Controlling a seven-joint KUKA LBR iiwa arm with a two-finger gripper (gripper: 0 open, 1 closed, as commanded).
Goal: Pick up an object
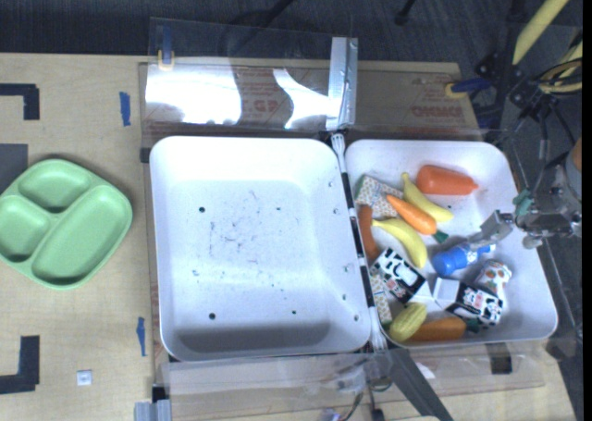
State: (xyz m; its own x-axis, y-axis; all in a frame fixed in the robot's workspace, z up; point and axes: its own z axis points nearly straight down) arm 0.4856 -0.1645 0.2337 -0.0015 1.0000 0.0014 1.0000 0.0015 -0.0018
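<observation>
Camera view shows the pincer (492, 228) hovering over the right bin (532, 313), apparently released and grasping nothing, just beside the blue object (450, 262) among the toy food, so the approach seems underway; next, descend and clench.

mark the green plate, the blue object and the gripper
Green plate (61, 222): camera view, on the ridge between its compartments.
Blue object (450, 261): camera view, middle of its blue body, right bin.
Gripper (491, 226): camera view, at its fingertips, over the right bin.
</observation>
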